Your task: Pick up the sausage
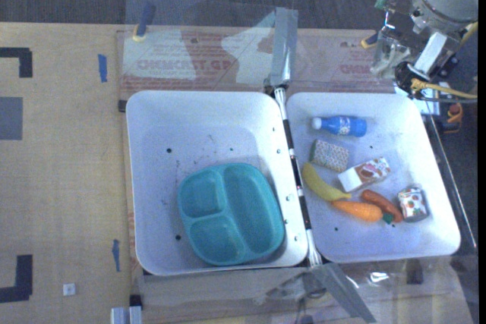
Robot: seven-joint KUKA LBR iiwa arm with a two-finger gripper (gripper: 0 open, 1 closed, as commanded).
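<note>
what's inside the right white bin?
Right white bin: blue bottle, patterned packet, yellow banana, small carton, orange carrot, reddish sausage, small box. The carrot hides part of the sausage.

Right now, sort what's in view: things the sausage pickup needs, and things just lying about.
Job:
sausage
end effector
right bin

Lying about:
bottle
banana
carrot
carton
teal tray
left bin
</note>
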